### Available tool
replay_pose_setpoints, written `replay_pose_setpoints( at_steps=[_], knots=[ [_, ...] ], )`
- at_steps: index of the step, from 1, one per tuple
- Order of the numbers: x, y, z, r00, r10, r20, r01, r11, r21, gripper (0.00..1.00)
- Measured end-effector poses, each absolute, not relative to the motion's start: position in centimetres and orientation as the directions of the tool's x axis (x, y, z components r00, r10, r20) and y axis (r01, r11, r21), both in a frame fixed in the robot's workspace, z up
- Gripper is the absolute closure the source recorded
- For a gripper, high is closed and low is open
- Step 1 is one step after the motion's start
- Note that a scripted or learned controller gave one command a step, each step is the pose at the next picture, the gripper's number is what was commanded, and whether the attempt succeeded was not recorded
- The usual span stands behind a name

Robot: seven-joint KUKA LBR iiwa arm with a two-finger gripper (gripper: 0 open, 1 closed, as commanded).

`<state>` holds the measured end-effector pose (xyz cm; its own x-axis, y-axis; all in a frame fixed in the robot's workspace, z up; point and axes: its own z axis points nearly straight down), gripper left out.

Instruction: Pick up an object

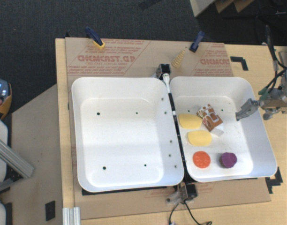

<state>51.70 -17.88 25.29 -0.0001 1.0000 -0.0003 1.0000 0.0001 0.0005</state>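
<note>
Fingers of your gripper [244,109] hang over the right bin's [260,139] right side; open or closed, you cannot tell. Nearest to them, well apart on their left, lies the brown box [209,117].

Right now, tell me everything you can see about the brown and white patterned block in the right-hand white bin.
The brown and white patterned block is a small boxy object, reddish-brown with white markings on top, material unclear. It lies tilted at an angle on the floor of the right white bin, near the middle. A pale yellow rounded piece sits just to its left, close or touching. A small white scrap lies at its lower edge. The gripper is apart from it, to the right.
</note>
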Motion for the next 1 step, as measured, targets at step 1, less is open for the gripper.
replay_pose_setpoints(
  at_steps=[1],
  knots=[
    [55.61,-20.49,10.75,0.000,1.000,-0.005,1.000,0.000,0.021,0.00]
  ],
)
